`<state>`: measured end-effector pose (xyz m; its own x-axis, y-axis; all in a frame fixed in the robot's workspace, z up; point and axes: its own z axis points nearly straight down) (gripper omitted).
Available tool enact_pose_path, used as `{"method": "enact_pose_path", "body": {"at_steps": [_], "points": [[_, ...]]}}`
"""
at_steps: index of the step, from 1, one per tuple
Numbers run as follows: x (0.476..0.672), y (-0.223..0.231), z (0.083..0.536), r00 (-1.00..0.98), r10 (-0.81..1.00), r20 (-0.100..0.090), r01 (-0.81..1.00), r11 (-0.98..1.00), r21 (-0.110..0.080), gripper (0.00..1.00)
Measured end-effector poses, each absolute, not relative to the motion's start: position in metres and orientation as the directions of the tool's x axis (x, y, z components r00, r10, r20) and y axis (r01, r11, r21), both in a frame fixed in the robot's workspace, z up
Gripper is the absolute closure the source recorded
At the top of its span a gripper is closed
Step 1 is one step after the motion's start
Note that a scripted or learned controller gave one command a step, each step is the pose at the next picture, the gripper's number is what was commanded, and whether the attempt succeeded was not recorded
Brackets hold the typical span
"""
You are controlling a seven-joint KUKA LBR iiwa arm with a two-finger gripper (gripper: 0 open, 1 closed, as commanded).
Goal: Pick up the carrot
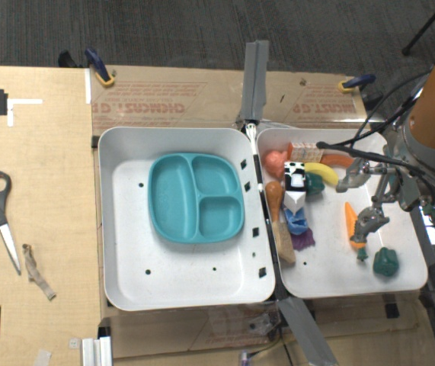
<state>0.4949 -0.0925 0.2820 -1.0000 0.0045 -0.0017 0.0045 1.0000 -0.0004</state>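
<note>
— What did we see at the front of the right bin (339,284)?
— A green toy (385,262). Just behind it lay the carrot (352,223), with the gripper (370,221) touching it. We couldn't tell its grip.
— And farther back?
— A banana (320,173).

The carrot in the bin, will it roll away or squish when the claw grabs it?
The carrot looks like a smooth, tapered toy, so it probably stays stiff rather than squishing. Its narrow shape might let it slip or spin out of the claw. Lying flat on the right bin, it could roll sideways if nudged.
</note>
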Motion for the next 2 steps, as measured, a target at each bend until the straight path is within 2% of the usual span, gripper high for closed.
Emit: {"method": "enact_pose_path", "body": {"at_steps": [1, 2], "points": [[0.512, -0.143, 0.226, -0.997, -0.076, -0.002, -0.076, 0.997, 0.0, 0.0], [0.559, -0.194, 0.106, -0.992, -0.127, -0.015, -0.127, 0.992, -0.002, 0.0]]}}
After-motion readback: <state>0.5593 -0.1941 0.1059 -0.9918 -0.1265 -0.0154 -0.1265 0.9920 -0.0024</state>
